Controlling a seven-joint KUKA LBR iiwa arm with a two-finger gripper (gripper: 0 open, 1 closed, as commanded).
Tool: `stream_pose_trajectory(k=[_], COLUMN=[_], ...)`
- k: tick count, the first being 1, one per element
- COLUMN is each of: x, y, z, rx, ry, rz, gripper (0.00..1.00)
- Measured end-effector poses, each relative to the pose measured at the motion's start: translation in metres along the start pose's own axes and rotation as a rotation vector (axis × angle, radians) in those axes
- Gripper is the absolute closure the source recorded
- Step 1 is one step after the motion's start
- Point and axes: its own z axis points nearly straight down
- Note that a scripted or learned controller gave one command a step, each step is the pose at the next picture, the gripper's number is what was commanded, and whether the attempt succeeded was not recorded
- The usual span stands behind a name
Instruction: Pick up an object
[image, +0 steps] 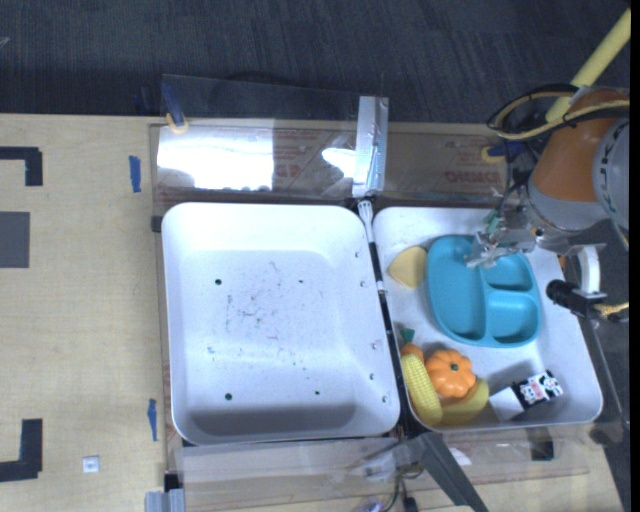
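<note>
At the 5 o'clock edge of the right bin (570, 340) a yellow corn cob (420, 388), an orange pumpkin (451, 372) and a small black-and-white object (537, 389) are seen. A blue divided tray (480, 295) and a pale yellow piece (407, 267) lie towards 12 o'clock, where the end effector (492, 243) is poised at the tray's rim, its grip state not discernible. The left bin (270, 320) is set on a light wooden bench (80, 330) bordered by dark carpet (300, 40).

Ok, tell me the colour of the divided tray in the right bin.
Blue: the divided tray shows best in the camera view.

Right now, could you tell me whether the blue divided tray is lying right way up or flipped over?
Right way up: the blue divided tray shows its hollow compartments and dividing ridge facing the camera, in the right bin.
</note>
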Motion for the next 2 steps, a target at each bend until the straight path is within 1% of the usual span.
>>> stream_pose_trajectory(k=[1,2], x=[0.011,0.025], y=[0.033,0.034], z=[-0.095,-0.106], rx=[0.020,0.022], ry=[-0.014,-0.013], rz=[-0.219,-0.260], gripper=[1.00,1.00])
